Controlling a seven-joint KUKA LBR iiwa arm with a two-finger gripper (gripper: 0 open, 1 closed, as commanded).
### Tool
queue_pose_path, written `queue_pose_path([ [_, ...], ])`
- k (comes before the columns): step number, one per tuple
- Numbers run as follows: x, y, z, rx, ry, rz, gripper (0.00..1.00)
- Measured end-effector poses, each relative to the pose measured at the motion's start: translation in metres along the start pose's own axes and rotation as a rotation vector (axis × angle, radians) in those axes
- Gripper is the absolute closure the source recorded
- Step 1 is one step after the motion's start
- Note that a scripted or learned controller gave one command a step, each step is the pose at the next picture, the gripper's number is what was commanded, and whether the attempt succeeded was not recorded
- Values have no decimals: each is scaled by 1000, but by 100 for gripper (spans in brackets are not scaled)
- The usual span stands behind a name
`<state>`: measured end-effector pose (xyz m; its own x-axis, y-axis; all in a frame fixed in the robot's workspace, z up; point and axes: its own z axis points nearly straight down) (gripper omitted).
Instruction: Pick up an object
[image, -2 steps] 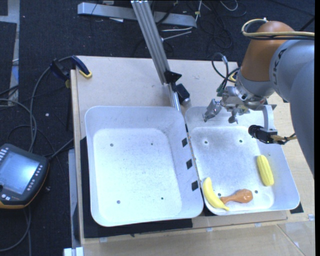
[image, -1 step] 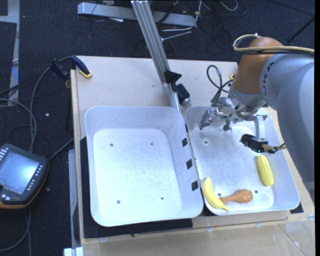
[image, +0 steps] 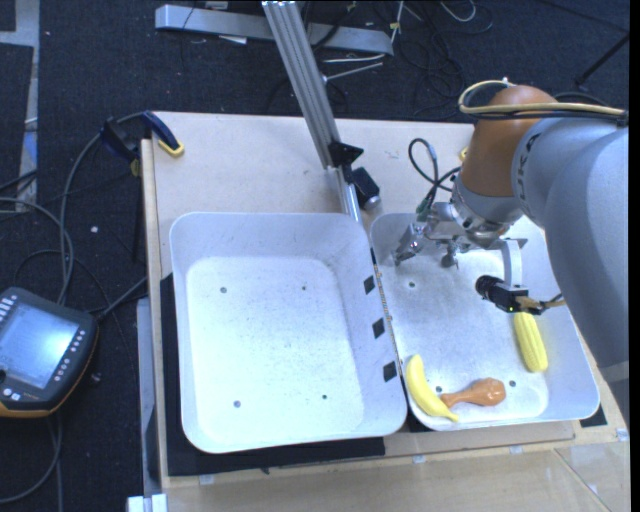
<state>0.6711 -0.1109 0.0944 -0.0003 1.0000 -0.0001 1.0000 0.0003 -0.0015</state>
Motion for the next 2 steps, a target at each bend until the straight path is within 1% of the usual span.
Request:
queue_pose_path([
  [1,0,1,-12,-2,0,0,100],
  [2,-2,-4,-73,-7,-1,0,100],
])
